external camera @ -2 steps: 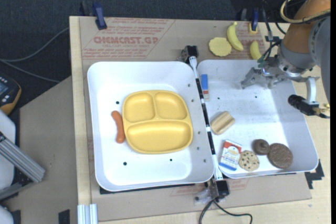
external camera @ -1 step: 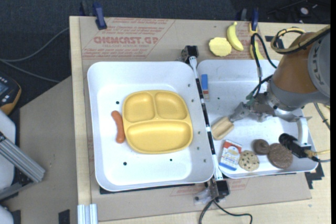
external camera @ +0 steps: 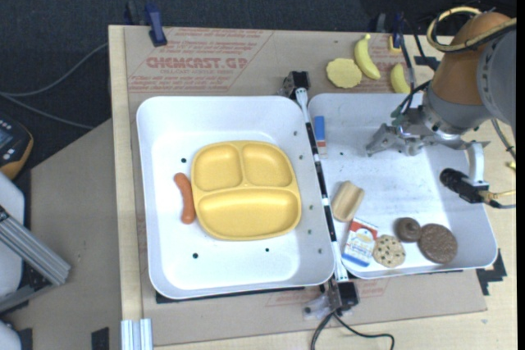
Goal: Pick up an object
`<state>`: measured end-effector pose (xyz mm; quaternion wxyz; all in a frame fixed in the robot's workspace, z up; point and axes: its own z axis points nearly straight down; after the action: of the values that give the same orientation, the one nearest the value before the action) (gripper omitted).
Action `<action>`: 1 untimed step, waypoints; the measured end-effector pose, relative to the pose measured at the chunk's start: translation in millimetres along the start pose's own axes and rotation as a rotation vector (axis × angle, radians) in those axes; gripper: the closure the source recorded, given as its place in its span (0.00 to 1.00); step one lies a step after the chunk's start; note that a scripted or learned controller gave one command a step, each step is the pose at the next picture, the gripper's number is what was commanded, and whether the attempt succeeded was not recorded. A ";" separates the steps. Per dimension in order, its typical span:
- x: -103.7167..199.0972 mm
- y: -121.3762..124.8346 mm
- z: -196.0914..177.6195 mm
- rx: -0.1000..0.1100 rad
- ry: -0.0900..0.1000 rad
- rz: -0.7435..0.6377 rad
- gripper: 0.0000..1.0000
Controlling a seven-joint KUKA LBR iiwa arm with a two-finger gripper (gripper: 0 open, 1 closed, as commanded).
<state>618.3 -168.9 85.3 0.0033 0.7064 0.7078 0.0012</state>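
Along the near edge of the right bin [external camera: 459, 262] lies a row of small food pieces: a flat red-and-white packet [external camera: 358, 244], a pale speckled cookie [external camera: 389, 251], a small dark brown ring like a doughnut [external camera: 407, 229], and a larger dark brown disc [external camera: 438, 243] with a rough surface. The packet and speckled cookie touch; the disc sits just beside the ring. A little farther in, near the bin's left wall, a tan, smooth, rounded block [external camera: 346, 200] lies tilted, like a slice of bread or cheese.

To the left, the left bin [external camera: 164, 258] holds a glossy yellow plastic plate [external camera: 244, 189] with three compartments, two small ones behind and one wide one in front. An orange-red sausage [external camera: 185, 197] lies just beside the plate's left rim, lengthwise.

Farther back in the right bin, a small blue and white stick [external camera: 318, 134] rests against the left wall. The gripper [external camera: 395, 138] hovers low over the bin's far half, its thin metal fingers spread apart with nothing between them; the grey arm with its orange band [external camera: 456, 78] rises behind it to the right. A black cylindrical part [external camera: 459, 184] juts out near the bin's right wall.

Beyond the bins, on the brown printed board [external camera: 197, 61], sit a yellow banana [external camera: 367, 57], a round yellow lumpy piece [external camera: 344, 73] touching it, and another yellow piece [external camera: 399, 78] partly hidden by the arm.
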 end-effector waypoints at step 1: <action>72.1 47.8 0.3 0.001 0.003 -0.004 0.00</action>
<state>665.9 -96.7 85.1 0.0020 0.7048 0.7094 0.0022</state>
